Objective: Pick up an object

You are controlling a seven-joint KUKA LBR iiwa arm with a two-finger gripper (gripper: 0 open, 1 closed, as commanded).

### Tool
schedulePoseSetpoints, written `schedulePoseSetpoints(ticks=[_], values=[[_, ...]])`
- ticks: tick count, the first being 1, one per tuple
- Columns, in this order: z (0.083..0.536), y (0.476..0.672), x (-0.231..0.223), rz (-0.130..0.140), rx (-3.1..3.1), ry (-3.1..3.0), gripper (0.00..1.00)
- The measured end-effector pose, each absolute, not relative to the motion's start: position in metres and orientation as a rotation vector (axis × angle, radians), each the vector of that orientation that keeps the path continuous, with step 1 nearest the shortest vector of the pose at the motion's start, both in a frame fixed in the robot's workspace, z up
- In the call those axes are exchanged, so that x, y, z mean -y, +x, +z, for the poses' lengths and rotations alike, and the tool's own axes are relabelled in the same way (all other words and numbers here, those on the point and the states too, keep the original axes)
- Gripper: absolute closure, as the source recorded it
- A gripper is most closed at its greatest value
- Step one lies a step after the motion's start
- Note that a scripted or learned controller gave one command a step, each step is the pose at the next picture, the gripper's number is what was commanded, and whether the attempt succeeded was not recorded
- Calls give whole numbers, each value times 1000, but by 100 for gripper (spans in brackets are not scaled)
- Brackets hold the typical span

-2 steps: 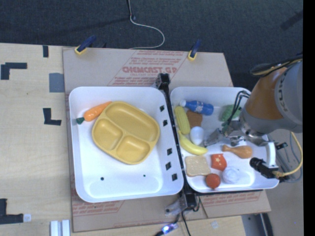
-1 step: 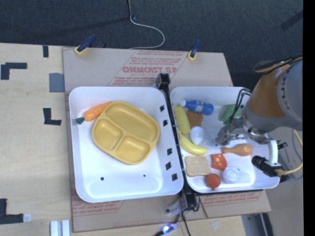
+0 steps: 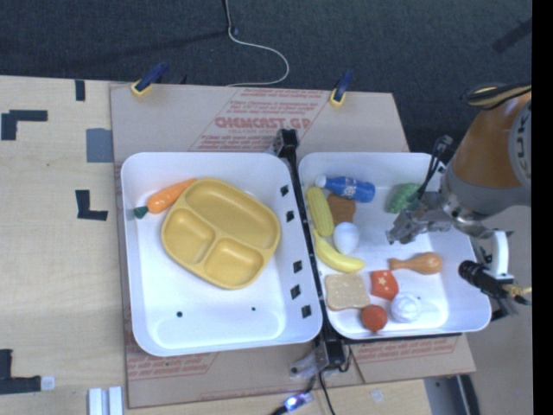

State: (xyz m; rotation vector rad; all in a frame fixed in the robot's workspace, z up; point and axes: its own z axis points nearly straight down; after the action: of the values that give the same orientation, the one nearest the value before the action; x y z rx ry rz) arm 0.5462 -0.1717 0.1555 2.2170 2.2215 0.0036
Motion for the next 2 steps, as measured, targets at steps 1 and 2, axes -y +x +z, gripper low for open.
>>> schedulePoseSetpoints(ticks=[1,2], values=[[198,544,169,3,-2222,2217,100],[226,545,168,2,-2223,2218,100]])
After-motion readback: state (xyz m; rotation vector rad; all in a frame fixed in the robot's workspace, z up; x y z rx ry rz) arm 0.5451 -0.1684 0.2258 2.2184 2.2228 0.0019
